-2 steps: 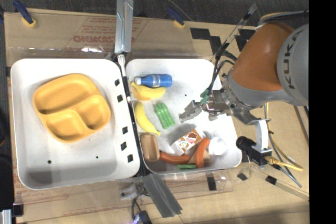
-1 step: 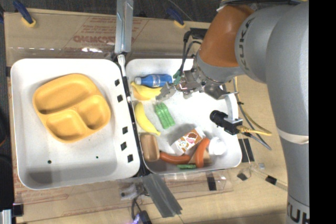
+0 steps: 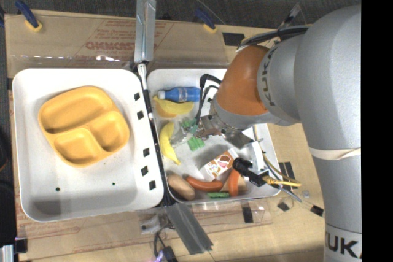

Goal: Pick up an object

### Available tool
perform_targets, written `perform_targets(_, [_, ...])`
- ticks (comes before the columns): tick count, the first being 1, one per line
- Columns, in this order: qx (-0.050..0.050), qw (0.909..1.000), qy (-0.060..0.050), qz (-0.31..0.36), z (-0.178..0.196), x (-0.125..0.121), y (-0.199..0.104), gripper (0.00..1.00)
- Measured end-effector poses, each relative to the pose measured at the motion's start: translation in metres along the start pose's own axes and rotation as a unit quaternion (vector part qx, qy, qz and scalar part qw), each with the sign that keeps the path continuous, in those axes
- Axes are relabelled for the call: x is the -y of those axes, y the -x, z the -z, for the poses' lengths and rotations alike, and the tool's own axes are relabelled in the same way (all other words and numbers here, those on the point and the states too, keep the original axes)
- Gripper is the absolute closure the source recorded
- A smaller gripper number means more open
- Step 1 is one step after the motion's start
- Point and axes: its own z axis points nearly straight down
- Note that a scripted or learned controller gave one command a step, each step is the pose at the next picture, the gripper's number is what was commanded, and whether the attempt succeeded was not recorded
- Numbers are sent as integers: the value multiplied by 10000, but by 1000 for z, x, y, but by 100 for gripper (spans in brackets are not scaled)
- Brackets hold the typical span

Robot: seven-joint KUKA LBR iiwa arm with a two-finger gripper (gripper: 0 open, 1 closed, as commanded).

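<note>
My gripper [image 3: 195, 129] reaches down into the right bin [image 3: 269, 143], over its middle left. Just under it lies a small green piece [image 3: 196, 144], and I cannot make out whether anything is held. A yellow banana [image 3: 167, 143] lies along the bin's left wall, with another yellow fruit [image 3: 172, 108] above it. At the bin's far side lies a blue bottle [image 3: 182, 94]. Toward the front are a printed snack packet [image 3: 218, 165], an orange carrot-like piece [image 3: 209, 183], a brown potato-like lump [image 3: 180, 186] and a thin green pod [image 3: 218, 195].
The left bin [image 3: 24, 150] holds a yellow divided tray [image 3: 83, 124]. A metal bar [image 3: 144, 27] stands between the bins at the back. The grey arm [image 3: 319, 95] covers the right bin's right side. Cardboard [image 3: 73, 34] lies behind the bins.
</note>
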Motion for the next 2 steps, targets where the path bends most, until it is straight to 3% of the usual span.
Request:
perform_targets(1, [-5,10000,-16,31,9,0,-1,100])
perform_targets(2, [-9,9674,-16,-2531,118,-22,25,100])
